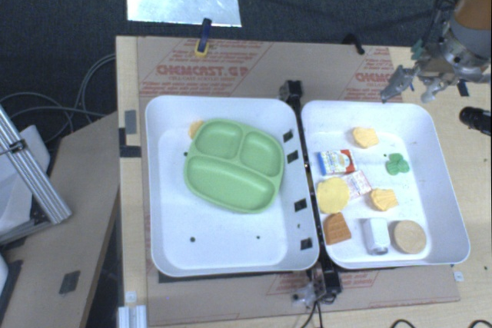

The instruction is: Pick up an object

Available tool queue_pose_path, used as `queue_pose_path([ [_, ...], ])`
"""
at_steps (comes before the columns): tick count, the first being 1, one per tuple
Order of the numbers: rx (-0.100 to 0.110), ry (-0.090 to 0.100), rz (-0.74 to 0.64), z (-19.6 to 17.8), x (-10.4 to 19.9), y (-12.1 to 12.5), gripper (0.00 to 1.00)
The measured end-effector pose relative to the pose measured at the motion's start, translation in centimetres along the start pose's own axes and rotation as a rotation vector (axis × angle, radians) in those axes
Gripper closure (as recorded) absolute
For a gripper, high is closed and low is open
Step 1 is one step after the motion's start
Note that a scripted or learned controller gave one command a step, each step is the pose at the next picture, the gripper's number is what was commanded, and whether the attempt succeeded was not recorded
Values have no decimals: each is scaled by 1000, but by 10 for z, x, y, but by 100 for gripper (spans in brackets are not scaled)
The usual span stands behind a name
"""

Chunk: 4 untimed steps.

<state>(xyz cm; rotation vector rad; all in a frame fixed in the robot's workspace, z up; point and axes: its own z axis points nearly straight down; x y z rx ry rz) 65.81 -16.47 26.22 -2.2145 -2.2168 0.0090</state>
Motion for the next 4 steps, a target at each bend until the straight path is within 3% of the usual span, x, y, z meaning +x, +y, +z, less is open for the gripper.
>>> queue_pose_path([
  [1, -12, -2, -3, -8, 1, 2, 0],
  [2, -9, -2, -5, 48, 2, 12, 0],
  [4, -8, -1, -2, 151, 5, 6, 0],
])
